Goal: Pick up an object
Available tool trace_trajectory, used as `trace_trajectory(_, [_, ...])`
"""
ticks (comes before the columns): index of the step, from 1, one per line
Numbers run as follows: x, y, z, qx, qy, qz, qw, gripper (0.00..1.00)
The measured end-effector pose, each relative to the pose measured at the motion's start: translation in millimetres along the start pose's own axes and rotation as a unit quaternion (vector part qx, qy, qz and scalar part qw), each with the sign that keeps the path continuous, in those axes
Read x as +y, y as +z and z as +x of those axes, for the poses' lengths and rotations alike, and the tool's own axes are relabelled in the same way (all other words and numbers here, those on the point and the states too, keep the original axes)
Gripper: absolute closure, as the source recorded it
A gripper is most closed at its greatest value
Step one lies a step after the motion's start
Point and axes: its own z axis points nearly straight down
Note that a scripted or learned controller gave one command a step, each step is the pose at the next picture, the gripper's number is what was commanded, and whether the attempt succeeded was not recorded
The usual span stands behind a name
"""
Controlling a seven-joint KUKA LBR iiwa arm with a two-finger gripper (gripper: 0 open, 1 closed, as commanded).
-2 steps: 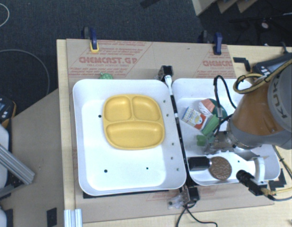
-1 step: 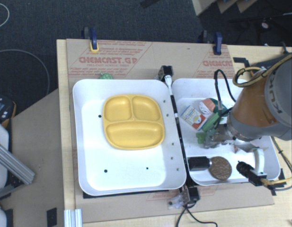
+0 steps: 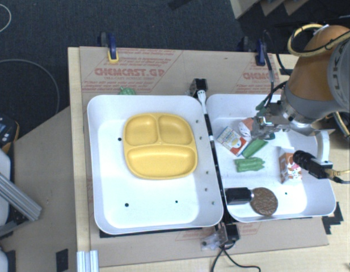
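Grey arm with orange band enters from right, gripper low over right shallow white bin; finger spacing: cannot tell. Just below it: green elongated plastic piece, second green piece, red-white packet. Yellow divided plastic tray sits in left white bin.

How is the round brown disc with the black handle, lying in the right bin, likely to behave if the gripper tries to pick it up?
The brown disc lies flat near the right bin's front edge, so it probably won't roll. Its low profile may give the fingers little to catch. Its black handle, sticking out to one side, looks the easier grasp, though the disc could then hang off-balance and tilt.
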Motion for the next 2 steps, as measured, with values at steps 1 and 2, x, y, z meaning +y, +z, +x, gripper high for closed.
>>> trace_trajectory(1, [-65, -47, 71, 0.003, -0.001, 0.008, 1.0, 1.0])
trace_trajectory(2, [-80, -77, 115, 0.002, 0.0, 0.006, 1.0, 1.0])
